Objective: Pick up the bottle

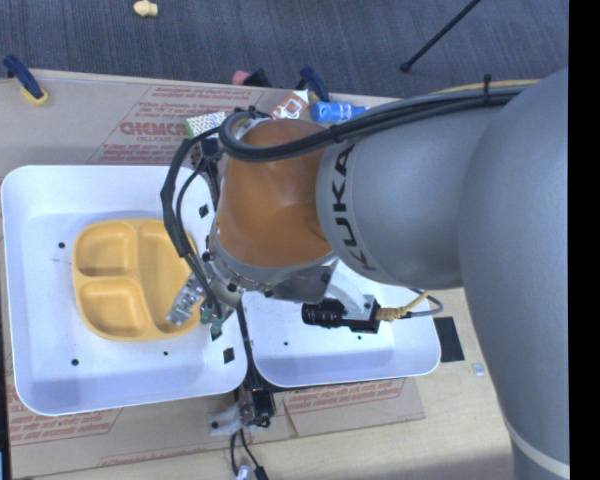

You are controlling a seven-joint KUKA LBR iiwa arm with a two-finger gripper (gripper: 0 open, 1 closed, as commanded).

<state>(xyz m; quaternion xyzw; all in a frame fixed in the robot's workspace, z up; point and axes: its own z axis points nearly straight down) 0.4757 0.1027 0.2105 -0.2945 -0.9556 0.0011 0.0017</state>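
Observation:
My gripper (187, 305) hangs low over the left bin (30, 268), at the right edge of a yellow divided plate (120, 278) that lies in it. Its metal tip is small and partly covered by the wrist and cables. The orange-banded wrist and grey arm (380, 198) cover most of the right bin (400, 363). A blue object (332, 111) with a white and orange piece (292, 105) beside it peeks out behind the arm at the right bin's far edge. I cannot tell whether this is the bottle.
Both bins rest on brown cardboard (130, 118). Blue clamps (25, 78) sit at the bench's far edge. A black connector with a yellow cable (345, 315) sticks out of the wrist over the right bin. A small yellow thing (145, 8) lies on the floor beyond.

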